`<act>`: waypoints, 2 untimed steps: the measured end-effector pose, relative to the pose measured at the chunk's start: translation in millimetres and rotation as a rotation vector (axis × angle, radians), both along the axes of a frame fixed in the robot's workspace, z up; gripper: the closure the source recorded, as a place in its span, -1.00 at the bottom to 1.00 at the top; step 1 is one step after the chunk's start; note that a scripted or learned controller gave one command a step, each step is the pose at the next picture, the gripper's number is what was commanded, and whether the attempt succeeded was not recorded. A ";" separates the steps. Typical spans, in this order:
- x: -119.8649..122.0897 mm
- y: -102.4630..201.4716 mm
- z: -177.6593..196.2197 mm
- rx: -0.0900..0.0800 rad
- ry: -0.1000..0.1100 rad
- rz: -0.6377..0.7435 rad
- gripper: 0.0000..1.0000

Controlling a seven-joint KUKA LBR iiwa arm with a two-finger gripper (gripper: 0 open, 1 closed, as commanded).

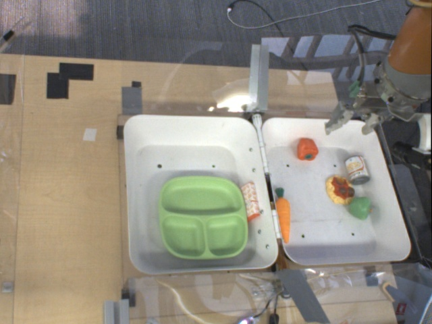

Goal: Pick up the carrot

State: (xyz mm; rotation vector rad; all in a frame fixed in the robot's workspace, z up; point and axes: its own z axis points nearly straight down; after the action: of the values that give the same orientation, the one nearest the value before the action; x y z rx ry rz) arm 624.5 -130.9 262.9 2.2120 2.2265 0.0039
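the carrot lies in the right bin, tight against that bin's left wall, low in the middle of the frame, its green top pointing up the picture and its tip pointing down. the claw hangs at the upper right of the frame, over the far right corner of the same bin, its two fingers spread apart with nothing between them, well apart from the carrot. the arm above it shows its orange band at the frame's top right corner.

elsewhere in the right bin sit a red-orange pepper near the top, a small tin can toward the right, a yellow and red food piece just below it, and a green item touching that piece. in the left bin a green divided plate rests, with a small packet at its right edge. both bins stand on the pale worktop.
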 end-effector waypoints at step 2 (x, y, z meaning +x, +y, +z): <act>13.5 -37.5 -113.0 -0.002 -0.004 0.061 -1.00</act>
State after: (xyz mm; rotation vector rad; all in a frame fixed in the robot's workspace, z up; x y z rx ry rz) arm 638.0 -168.4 149.8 2.1408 2.2894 0.0060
